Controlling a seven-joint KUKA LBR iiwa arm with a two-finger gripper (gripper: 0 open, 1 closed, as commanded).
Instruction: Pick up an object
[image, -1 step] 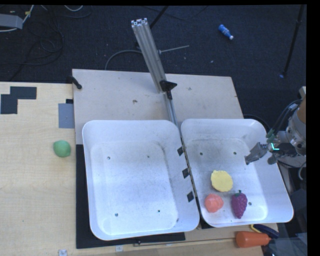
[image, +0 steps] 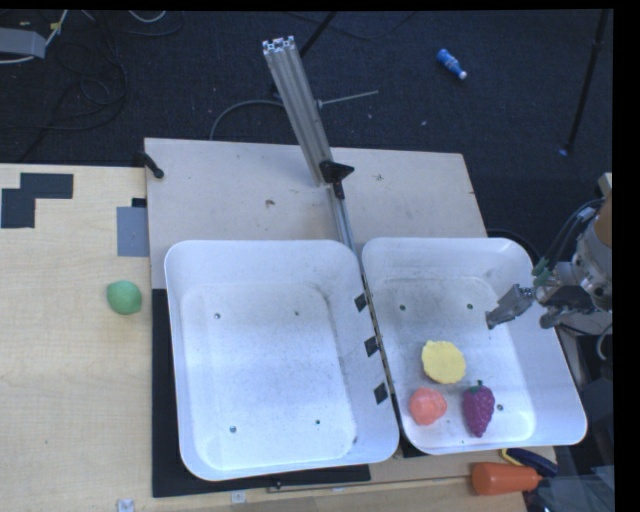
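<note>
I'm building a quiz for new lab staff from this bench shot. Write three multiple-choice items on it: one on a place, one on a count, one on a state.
1. Where does the green ball lie?
A. In the left bin
B. On the bench left of the bins
C. In the right bin

2. How many objects lie in the right bin?
A. Three
B. One
C. Five

3. How does the gripper stand to the objects?
A. Clamped on the yellow object
B. Resting on the purple object
C. Apart from them all, by the bin's right rim

Answers:
1 B, it sits on the wood outside the left bin.
2 A, the yellow object, orange-red object and purple object.
3 C, bare bin floor separates it from the nearest, yellow one.
</note>
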